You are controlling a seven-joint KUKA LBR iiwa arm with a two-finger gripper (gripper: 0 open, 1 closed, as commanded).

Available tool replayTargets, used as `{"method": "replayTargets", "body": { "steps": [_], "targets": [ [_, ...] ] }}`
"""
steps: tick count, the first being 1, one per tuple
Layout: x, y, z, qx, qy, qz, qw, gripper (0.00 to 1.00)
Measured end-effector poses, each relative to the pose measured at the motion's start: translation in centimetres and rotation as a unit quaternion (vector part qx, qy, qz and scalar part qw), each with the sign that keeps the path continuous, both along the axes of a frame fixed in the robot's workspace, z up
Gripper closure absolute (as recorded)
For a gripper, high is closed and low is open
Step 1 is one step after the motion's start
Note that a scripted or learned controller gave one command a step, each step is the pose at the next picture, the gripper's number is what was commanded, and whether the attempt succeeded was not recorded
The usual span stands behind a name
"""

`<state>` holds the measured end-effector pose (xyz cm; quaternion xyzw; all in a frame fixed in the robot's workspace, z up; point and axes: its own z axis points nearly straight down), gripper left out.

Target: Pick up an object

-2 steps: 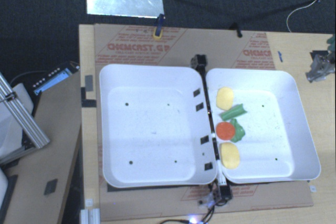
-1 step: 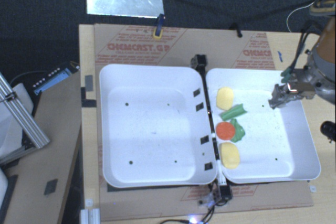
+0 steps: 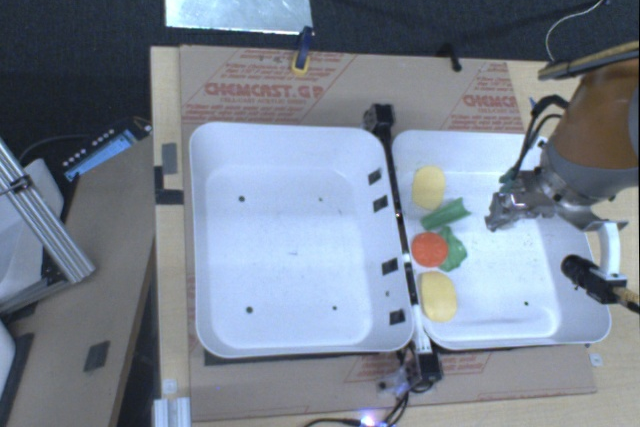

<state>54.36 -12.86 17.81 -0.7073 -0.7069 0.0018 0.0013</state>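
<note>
The bench (image 3: 330,75) carries two white bins side by side. The left bin (image 3: 290,240) has only small dark dots on its floor. The right bin (image 3: 500,305) holds a row of small things along its left wall.

The arm (image 3: 600,130) comes in from the right, its orange band above the grey wrist, and the gripper (image 3: 497,215) hangs over the right bin, well apart from the things there. Nothing shows between its tips; the view is too coarse to tell how it stands.

From back to front lie a yellow piece (image 3: 429,185), a green piece (image 3: 445,213), and a red ball (image 3: 430,248) touching a second green piece (image 3: 454,251), perhaps a leaf. Nearest the front lies another yellow piece (image 3: 438,295).
</note>
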Motion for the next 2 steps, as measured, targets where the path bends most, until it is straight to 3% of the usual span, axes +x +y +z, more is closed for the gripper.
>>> {"method": "replayTargets", "body": {
  "steps": [1, 2],
  "targets": [
    [7.0, 4.1, 6.0, -0.0001, -0.008, 0.005, 1.0000, 1.00],
    [12.8, 10.8, 12.0, 0.0003, -0.007, 0.005, 1.0000, 1.00]
  ]
}}
